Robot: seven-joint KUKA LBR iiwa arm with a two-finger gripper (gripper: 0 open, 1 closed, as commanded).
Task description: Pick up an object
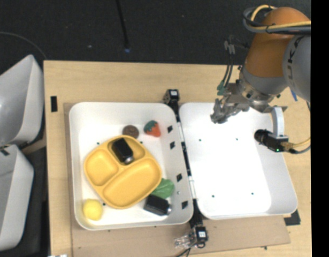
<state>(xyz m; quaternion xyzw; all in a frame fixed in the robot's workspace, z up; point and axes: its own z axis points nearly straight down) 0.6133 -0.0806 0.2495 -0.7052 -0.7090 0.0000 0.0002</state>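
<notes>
The left bin (78,127) holds a yellow divided plate (124,178) with a black object (122,150) resting in its upper compartment. Around the plate lie a brown round piece (130,130), a red strawberry-like toy (151,127), a green item (165,187), a black block (157,205) and a yellow ball (92,209). My gripper (220,114) hangs over the top edge of the right bin (236,197), far from all these things. Nothing shows between its fingers.
The two bins meet along a clipped seam at the centre (183,154). White equipment (14,106) stands off the bench at the left. The wooden bench edge (127,71) runs behind the bins.
</notes>
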